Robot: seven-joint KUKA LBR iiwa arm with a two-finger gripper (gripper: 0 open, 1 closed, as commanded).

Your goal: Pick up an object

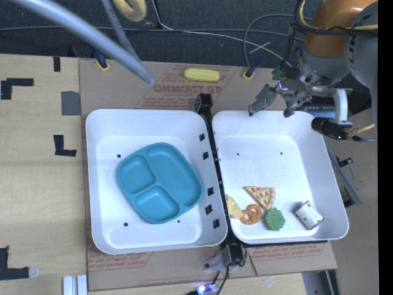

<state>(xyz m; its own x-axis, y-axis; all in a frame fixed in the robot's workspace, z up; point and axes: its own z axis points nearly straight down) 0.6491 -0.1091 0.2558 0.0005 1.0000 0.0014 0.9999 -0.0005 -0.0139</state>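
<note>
One arm (344, 23) raised, end effector (275, 103) spread above right bin's (319, 158) far rim

We see the arm (344, 23) cut off at the top and right edges. A small silver object (307, 214) in the right bin (319, 146) stays too small to identify — likewise the yellow piece (233, 207) beside the pretzel (250, 214).

A pale wooden counter (37, 183) spread across the scene, marked with short black tape pieces (61, 145) toward nine o'clock. A brown cardboard sheet (178, 88) with red printing lay on it at the centre. Toward twelve o'clock a dark blue-black cloth backdrop (202, 11) hung behind, crossed by thin cables (258, 39). Light fell evenly, with soft shadows.
</note>
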